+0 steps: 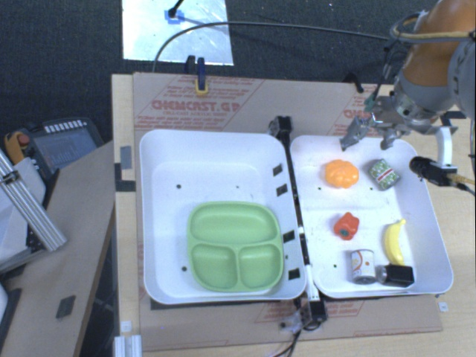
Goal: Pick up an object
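The right bin (321,155) holds an orange pumpkin-shaped toy (341,174), a green-and-white packet (384,174), a red pepper toy (346,226), a yellow banana (393,242), a small can (362,266) and a black block (399,275). My gripper (370,136) hangs at the bin's far edge, above and behind the orange toy and the packet. Its two fingers are spread apart and nothing sits between them.
The left bin (163,162) contains a green divided plate (234,245). A black divider with clips (290,199) runs between the bins. Cardboard lies under both. A cable and a foil sheet (177,19) lie beyond the bench.
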